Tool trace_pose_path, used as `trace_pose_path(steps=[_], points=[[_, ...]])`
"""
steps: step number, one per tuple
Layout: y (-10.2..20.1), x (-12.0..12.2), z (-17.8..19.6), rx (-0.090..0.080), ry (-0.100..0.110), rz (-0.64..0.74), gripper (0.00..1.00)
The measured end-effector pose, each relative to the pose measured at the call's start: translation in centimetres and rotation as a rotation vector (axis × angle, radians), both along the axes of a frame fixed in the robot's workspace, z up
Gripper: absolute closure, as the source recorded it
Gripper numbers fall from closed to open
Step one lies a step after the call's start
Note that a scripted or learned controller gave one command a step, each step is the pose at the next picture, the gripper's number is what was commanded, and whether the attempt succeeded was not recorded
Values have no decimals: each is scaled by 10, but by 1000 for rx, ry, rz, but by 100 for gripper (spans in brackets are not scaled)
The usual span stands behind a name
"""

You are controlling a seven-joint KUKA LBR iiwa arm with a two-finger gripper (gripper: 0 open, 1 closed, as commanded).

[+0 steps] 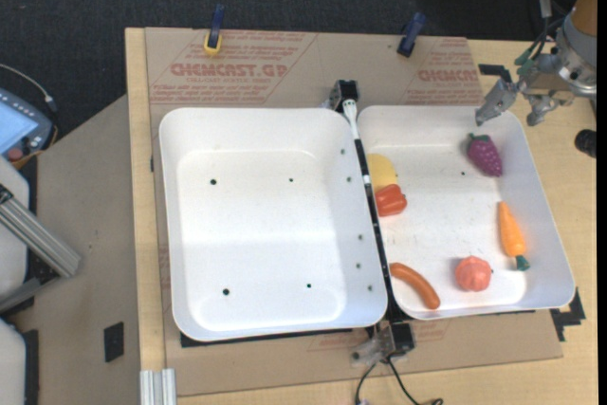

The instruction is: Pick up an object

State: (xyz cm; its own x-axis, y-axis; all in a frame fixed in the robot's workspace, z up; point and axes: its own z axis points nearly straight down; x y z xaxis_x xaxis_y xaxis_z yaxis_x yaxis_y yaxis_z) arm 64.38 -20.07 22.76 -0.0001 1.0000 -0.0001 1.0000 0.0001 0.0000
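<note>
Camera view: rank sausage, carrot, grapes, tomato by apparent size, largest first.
1. Sausage, longest.
2. Carrot, close to the sausage; that order is unsure.
3. Grapes and tomato look alike; no ranking between them.

Two white bins (256, 123), brown board (285, 62) beneath, blue clamp (412, 34), yellow-and-blue clamp (214, 31) at far edge

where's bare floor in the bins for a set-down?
The left bin has bare floor wall to wall. In the right bin, the middle is free, between the red pepper and the carrot. Its edges are crowded: grapes under the open gripper, sausage, strawberry.
</note>
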Motion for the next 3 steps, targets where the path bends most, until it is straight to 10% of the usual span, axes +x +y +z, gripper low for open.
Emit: trace_pose_path(steps=[1, 2, 3], points=[[17, 14, -91, 2, 7, 2, 0], [16, 15, -74, -2, -3, 2, 100], [-27, 6, 91, -10, -21, -3, 100]])
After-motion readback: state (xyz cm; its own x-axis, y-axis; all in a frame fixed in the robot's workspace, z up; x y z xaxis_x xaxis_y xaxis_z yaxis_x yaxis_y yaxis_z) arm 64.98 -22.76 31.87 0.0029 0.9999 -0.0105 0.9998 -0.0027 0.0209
